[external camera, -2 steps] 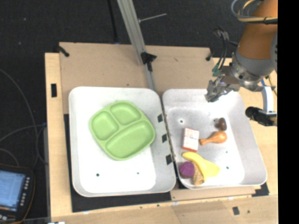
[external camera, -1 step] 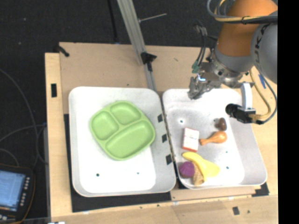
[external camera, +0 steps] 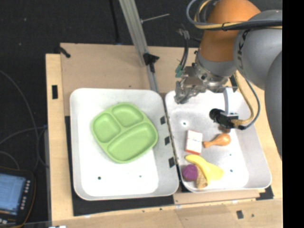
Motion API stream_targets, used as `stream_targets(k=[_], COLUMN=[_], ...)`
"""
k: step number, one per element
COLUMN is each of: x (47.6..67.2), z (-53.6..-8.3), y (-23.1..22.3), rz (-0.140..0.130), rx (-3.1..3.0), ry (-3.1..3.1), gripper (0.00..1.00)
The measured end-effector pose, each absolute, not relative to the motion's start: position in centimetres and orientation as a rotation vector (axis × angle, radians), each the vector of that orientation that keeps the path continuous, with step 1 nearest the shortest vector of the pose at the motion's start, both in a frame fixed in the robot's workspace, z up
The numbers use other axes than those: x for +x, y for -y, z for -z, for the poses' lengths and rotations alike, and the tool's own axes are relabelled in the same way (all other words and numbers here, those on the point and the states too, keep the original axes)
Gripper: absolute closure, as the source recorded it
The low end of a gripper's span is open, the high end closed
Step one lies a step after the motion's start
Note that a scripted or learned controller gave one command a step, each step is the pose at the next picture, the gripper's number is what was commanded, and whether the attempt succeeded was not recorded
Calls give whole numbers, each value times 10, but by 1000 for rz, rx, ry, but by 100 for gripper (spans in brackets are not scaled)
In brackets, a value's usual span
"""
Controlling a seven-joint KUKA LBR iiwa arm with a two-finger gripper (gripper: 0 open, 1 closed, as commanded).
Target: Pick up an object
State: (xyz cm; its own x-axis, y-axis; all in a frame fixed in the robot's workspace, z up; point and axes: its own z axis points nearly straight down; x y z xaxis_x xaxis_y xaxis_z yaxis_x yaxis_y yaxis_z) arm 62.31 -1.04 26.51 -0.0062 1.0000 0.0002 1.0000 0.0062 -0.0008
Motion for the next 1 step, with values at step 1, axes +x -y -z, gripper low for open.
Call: stream_targets(k=[1], x=[639], z=[-267], y=[-44], rz=[3], rx=[-2213], ry=[2230], gripper=[100])
